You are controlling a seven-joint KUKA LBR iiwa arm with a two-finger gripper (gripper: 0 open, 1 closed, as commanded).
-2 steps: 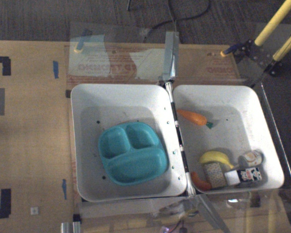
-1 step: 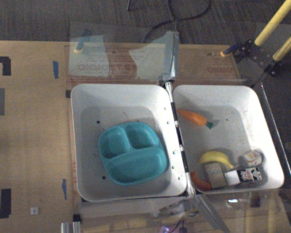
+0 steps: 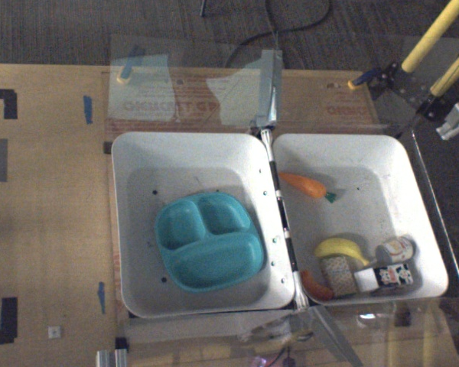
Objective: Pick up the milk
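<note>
Two white bins, boxy cow-print milk carton lying flat, gripper state indiscernible

The left bin holds a teal divided plate, lying flat towards its near side. In the right bin a carrot lies near the divider, apart from the rest. Down in the near corner sits a cluster: a banana, a speckled box just below it, a red-orange piece beside the box, and a small grey can on its side.
</note>
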